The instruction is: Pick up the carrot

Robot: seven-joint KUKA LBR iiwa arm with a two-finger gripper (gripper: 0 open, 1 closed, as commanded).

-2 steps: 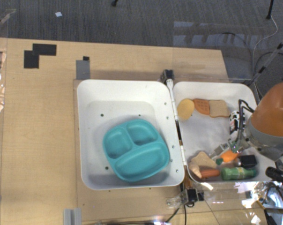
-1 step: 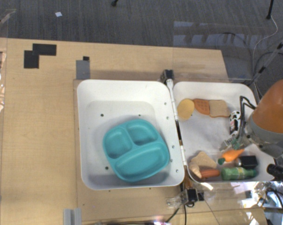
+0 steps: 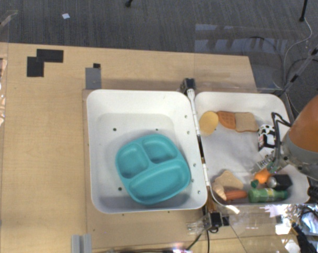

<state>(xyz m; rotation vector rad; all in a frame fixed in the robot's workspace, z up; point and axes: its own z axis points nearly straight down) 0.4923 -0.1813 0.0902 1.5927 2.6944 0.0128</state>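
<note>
1. The bench (image 3: pixel 48 157) is light wood and carries two white bins side by side: the left bin (image 3: pixel 103 136) and the right bin (image 3: pixel 238 152).
2. A teal plate (image 3: pixel 152 167) with three compartments lies in the left bin, toward its near side.
3. The arm (image 3: pixel 309 133) reaches in from the right, with its orange band over the right bin's right edge.
4. The hand (image 3: pixel 268 165) is low over the right part of the right bin; I cannot tell how far it is open, nor whether it has hold of anything.
5. The carrot (image 3: pixel 261 176) is a small orange piece lying just below the hand, in the right bin's near right part. Whether the hand touches it cannot be told.
6. A green bottle (image 3: pixel 267 195) lies on its side just in front of the carrot, along the near wall.
7. A dark object (image 3: pixel 281 182) sits just right of the carrot.
8. A red-orange sausage-like piece (image 3: pixel 235 195) lies left of the bottle, with a tan wedge (image 3: pixel 227 181) touching it behind.
9. At the bin's far side lie a yellow round piece (image 3: pixel 209 122), a waffle (image 3: pixel 227 120) and a bread slice (image 3: pixel 246 122) in a row.
10. A black-and-white toy (image 3: pixel 265 136) stands near the right wall, behind the hand.
</note>
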